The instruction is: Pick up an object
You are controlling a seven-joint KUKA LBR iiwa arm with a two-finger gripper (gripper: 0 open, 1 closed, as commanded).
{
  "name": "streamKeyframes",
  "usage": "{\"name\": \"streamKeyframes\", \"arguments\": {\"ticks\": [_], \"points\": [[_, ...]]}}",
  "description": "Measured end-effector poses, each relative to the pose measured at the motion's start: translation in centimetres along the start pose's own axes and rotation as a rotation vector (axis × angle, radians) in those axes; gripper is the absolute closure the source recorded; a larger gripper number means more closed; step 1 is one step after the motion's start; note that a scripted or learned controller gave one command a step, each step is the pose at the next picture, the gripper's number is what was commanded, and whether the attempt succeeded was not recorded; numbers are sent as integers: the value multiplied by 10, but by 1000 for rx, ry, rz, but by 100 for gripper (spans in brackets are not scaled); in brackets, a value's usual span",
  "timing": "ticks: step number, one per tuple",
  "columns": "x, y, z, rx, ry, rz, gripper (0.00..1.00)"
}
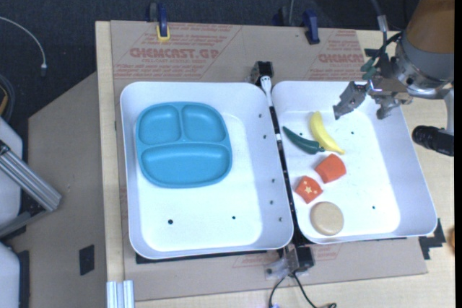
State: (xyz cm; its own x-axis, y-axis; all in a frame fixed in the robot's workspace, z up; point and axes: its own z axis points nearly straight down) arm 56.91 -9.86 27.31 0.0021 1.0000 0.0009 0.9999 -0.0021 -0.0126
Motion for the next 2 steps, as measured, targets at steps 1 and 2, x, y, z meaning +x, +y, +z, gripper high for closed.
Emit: {"name": "streamKeyframes", "arguments": {"ticks": [1,2], "points": [[0,2,-7,-13,-1,-2,0],[-2,-2,56,-5,0,-1,0]]}}
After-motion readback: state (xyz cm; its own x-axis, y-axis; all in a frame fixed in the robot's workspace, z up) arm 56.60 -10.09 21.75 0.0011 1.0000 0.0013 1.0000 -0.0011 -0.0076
